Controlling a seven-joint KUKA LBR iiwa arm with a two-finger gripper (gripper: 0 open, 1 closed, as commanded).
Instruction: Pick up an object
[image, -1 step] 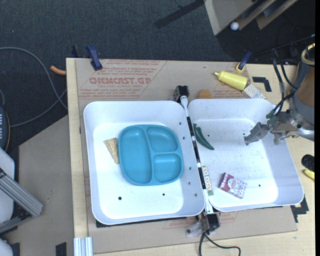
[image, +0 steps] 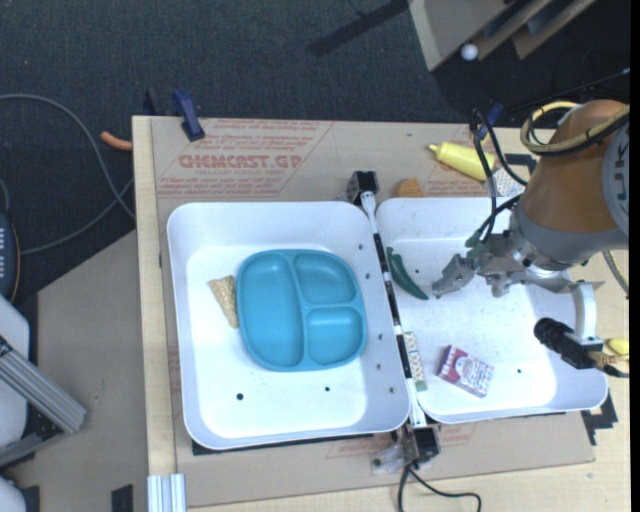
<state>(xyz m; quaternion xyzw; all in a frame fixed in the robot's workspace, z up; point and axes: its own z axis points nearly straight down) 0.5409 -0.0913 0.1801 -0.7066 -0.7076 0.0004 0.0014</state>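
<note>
Two white bins (image: 190, 300), one blue tray (image: 300, 307)

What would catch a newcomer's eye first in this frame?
The blue divided plate stands out first, lying in the middle of the left bin with a tan cracker-like piece at its left edge. Next comes the arm, its gripper over the right bin, near a dark green object and above a small red packet.

Red packet (image: 466, 370): small, flat, red-and-white, lying tilted in the right bin (image: 520, 395).
Green item (image: 407, 277): slim, dark, possibly a pepper, near that bin's left wall.
</note>
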